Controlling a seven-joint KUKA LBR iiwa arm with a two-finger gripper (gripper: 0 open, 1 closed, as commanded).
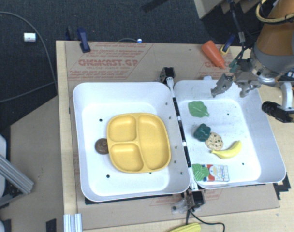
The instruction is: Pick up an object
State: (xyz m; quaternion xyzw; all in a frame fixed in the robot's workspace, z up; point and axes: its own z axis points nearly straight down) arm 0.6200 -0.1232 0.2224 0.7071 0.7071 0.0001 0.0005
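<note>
At two o'clock in the view, the gripper point(232, 85) hangs over the far edge of the right bin point(263, 144), its two fingers point(221, 87) spread wide with nothing between them. Grey arm point(275, 42) with its orange band reaches in from the upper right corner.

Below the gripper, inside the right bin, lie five items. A green leaf point(198, 109) sits nearest, at about seven o'clock from the fingers and apart from them. Toward six o'clock from the leaf is a dark green pepper point(202, 132), and just beside it, touching or nearly so, a speckled cookie point(214, 141). A banana point(227, 150) curves at the cookie's four o'clock side, touching it. At the bin's near edge, six o'clock, lies a small carton point(211, 172) with a green and white label.

The left bin point(89, 178) holds a yellow plate point(138, 142) with three compartments, lying flat near the middle. A brown disc point(102, 146) rests at the plate's nine o'clock edge, touching it.

Outside the bins, on the board at twelve o'clock from the right bin, lies an orange carrot point(213, 54).
</note>
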